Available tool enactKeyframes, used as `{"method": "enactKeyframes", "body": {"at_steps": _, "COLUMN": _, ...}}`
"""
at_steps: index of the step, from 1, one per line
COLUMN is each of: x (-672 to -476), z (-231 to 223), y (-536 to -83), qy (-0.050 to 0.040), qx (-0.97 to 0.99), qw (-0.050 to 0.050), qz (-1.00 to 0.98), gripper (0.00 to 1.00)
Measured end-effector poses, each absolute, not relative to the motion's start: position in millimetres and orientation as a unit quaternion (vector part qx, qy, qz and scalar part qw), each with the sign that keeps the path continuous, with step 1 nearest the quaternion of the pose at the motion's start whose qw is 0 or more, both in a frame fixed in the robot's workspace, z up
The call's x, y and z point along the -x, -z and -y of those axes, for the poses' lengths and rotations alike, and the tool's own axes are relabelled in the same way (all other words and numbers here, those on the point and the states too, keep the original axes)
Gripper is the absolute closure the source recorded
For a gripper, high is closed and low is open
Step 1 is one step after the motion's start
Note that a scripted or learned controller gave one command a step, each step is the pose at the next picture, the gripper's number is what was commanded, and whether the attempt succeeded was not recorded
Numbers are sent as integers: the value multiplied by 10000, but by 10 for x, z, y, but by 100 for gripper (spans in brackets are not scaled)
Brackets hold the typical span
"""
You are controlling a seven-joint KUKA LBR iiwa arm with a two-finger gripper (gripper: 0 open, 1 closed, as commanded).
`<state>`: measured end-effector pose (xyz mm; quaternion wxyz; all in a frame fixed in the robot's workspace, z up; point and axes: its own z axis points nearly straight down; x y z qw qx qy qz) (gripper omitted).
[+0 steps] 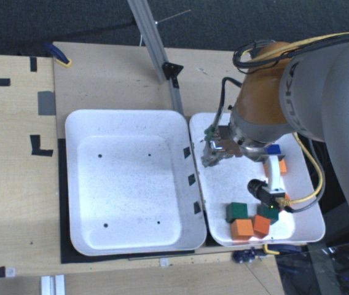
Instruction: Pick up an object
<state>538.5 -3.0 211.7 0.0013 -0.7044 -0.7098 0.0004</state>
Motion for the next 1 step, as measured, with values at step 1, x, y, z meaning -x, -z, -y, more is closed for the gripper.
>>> {"method": "enactKeyframes", "body": {"at_steps": 1, "x": -5467, "z": -540, "y": -2057, "qy": -3, "qx": 7042, "qw": 14, "qz": 7100, "gripper": 100}}
